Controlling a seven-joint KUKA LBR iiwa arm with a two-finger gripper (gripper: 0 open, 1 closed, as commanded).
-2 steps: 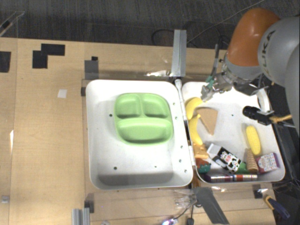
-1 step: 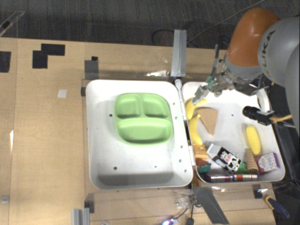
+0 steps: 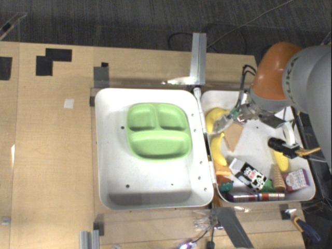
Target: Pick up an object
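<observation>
So the grey arm with the orange band (image 3: 275, 71) is reaching in over the right-hand white plastic bin (image 3: 310, 191), and the gripper (image 3: 234, 116) sits low near the back left of it, right next to a curved yellow banana (image 3: 215, 117). Honestly can't tell whether it's gripping anything; too small and cluttered there.

That bin is where all the pickable stuff lives: a tan cardboard-looking piece (image 3: 233, 137), a second yellow banana (image 3: 218, 152) along the left wall, a black-and-white printed box (image 3: 251, 175), and a red marker pen (image 3: 257, 195) up against the front rim. My guess is it's going for the banana.

The left-hand white plastic bin (image 3: 111, 191) has a light green three-compartment tray (image 3: 158, 130) sitting upside-up in the middle, well away from the arm.
</observation>
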